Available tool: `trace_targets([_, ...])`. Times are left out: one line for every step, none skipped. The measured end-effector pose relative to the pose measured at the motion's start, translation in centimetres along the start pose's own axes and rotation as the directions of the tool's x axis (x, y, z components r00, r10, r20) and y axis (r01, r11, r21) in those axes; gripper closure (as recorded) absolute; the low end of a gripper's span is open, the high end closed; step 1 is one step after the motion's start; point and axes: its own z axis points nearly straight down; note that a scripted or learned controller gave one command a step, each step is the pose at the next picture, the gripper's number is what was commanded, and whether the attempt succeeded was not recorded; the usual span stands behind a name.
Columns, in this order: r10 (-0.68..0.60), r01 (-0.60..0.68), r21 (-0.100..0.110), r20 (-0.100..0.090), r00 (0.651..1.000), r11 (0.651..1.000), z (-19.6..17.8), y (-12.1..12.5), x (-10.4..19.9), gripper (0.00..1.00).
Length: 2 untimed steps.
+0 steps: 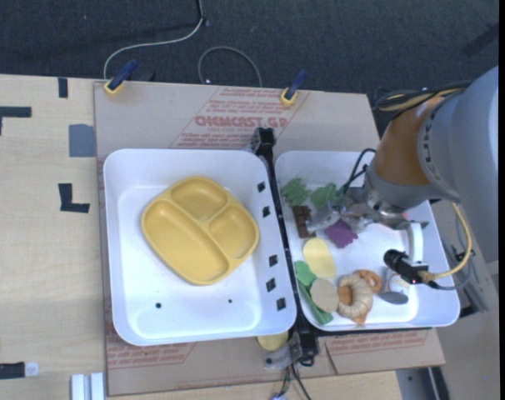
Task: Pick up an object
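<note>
Gripper (346, 215): low in the right bin (440, 307), at its upper middle, just beside or touching a purple piece (342, 234); whether the jaws stand apart or together cannot be told, the wrist hiding them.

Candidate objects, right bin: purple piece, nearest the gripper; green leafy pieces (307, 193) toward the upper left; a small brown block (302, 221) by the divider; a pale yellow round piece (319, 257) below; a green flat piece (307, 277) and a beige disc (323, 294) overlapping; an orange-tan lumpy item (357, 294) near the lower rim; a grey piece (394, 297) at its right.

Left bin (119, 223): a yellow divided tray (198, 227), lying tilted, well apart from the arm.

Handling note, as judgement: the purple piece looks the likely target. A straight descent, centred on it, would serve best, closing only once both fingers flank it, since the brown block and leaves lie close.

Clearance: open white floor lies to the right of the purple piece; the divider side is crowded. A vertical lift appears unobstructed.
</note>
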Motion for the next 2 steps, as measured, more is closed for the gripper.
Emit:
trace_targets([-0.002,0.002,-0.013,0.000,1.000,1.000,-1.62,0.33,0.16,1.00])
trace_targets([-0.001,0.001,-0.011,-0.001,1.000,1.000,-1.49,0.25,0.16,0.00])
